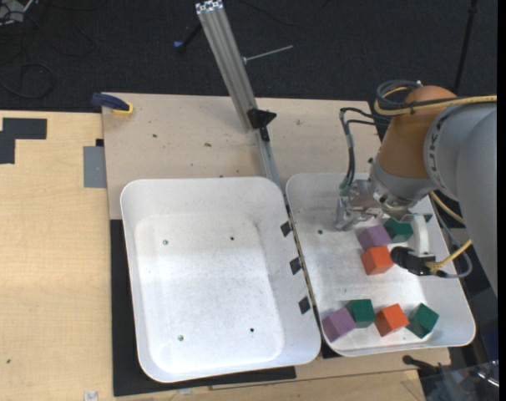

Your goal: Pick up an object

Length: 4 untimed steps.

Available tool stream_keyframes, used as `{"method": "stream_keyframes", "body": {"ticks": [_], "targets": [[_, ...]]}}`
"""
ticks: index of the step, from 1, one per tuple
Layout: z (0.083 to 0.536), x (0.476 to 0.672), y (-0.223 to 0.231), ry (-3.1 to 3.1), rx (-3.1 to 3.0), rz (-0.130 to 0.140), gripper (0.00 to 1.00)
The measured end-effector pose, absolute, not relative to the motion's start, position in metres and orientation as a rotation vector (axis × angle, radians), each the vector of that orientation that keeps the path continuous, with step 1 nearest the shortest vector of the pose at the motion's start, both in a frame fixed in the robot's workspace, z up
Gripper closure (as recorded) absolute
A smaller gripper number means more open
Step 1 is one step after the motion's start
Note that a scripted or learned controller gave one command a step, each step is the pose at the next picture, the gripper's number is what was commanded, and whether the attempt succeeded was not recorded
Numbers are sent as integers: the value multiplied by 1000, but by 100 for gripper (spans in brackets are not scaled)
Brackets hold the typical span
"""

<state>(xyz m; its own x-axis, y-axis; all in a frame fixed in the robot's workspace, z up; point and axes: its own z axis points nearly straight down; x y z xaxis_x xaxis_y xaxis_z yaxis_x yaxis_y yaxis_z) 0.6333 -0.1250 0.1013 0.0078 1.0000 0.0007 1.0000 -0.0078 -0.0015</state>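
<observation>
The arm has its gripper point(351, 214) low in the right bin point(320, 257), near its far edge, on bare floor just beside a purple cube point(373, 237) and an orange cube point(376, 261). Whether it's open or closed, I can't tell. Looks like the reach-in step, nothing grasped. More cubes sit along the near edge. Next it needs to centre over one cube and close.

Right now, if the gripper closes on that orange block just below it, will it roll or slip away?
The orange block looks flat-sided and cube-shaped, so it should slide rather than roll. It looks rigid and probably light. The purple block sits against it, so a push may move both. The gripper is low over the right bin.
</observation>
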Motion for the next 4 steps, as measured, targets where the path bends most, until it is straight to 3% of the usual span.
{"method": "stream_keyframes", "body": {"ticks": [3, 4], "targets": [[273, 648, -122, -2227, -2223, -5, 100], [273, 641, -72, -2223, -2215, 1, 100]]}}
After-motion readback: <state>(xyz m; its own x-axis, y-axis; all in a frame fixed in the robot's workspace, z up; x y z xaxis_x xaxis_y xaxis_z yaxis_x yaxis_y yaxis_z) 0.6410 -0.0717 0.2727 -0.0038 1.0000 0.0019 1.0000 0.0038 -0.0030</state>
